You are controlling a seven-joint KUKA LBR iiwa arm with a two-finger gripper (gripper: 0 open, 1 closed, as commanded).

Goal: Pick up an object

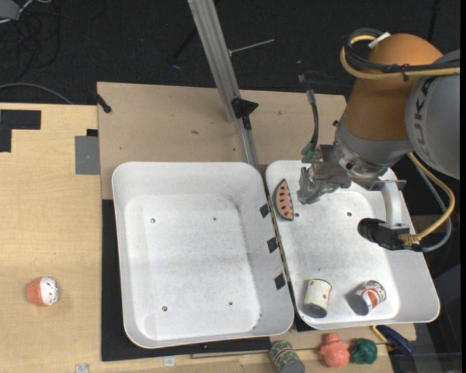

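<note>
Right of centre, the grey two-finger gripper hangs just beside the red-and-green watermelon-slice toy lying in the right white bin. Whether its jaws are apart or together, I cannot tell. Judging by that, nothing is lifted yet; grasping and raising remain.

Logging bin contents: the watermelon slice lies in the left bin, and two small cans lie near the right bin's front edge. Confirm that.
Wrong bin. The camera view shows the watermelon slice in the right bin, against its left wall. The two small cans lie near its front edge as stated.

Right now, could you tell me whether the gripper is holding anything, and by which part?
Nothing shows between its fingers: the gripper hangs over the right bin, beside the watermelon slice.
</note>
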